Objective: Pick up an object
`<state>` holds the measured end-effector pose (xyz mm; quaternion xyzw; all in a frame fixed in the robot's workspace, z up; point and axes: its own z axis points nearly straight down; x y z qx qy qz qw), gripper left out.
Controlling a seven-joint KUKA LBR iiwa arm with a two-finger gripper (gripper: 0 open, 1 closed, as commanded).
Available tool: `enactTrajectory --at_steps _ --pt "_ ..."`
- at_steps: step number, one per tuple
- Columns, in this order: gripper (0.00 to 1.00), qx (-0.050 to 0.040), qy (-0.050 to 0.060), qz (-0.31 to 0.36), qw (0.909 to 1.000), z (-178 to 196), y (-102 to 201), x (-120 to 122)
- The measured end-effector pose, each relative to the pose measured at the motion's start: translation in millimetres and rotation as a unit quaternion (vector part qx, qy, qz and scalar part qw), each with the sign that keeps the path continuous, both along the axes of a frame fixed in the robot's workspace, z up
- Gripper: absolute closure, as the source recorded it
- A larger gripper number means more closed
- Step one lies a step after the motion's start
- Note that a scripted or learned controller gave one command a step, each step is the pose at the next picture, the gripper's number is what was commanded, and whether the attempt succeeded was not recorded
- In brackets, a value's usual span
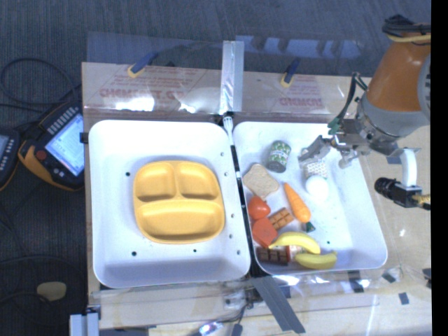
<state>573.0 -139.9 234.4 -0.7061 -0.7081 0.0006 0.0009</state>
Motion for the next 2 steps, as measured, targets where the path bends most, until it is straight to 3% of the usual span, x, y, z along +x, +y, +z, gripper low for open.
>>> enactTrajectory --at_steps 1,2 --pt "0.00 0.0003 0.000 0.088 0.9962 -118 10 15" --pt "0.00 -0.0074 -0.010 0.175 0.9845 -143 27 -21"
